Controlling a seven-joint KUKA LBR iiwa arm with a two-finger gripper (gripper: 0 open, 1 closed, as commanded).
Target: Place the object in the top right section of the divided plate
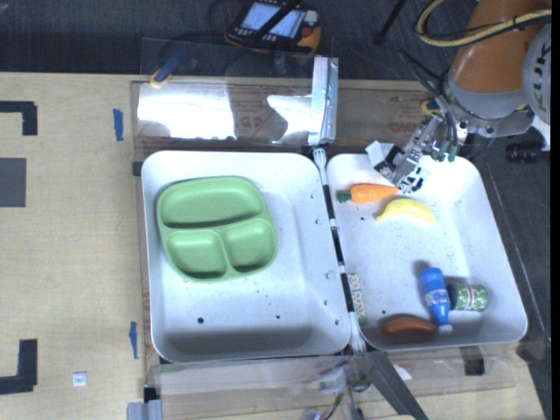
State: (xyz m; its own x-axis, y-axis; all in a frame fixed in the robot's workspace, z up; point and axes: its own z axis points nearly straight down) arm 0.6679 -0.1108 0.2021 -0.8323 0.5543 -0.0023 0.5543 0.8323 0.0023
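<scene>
A: We log the gripper (402, 170) low over the far part of the right bin (490, 234), hanging off the grey arm (490, 68) that enters from the right. We cannot tell its state from this slanted view; the tip is small and blurred.

B: Agreed. Nearest item: the carrot (371, 194), lying just below and slightly left of the tip, orange with a green end pointing left. We cannot tell whether the two touch.

A: The banana (405, 211) sits just beyond the carrot, below the gripper, its left end close beside the carrot's right end.

B: Well below the gripper, toward the near wall of the same bin, we note a blue bottle (434, 294) lying beside a green-labelled can (468, 297), and a brown sausage-like piece (408, 326) just in front of them.

A: The divided plate (216, 226), green, three sections, lies far to the gripper's left in the left bin (236, 322), on the other side of the wall between the bins. We see nothing in its sections.
</scene>
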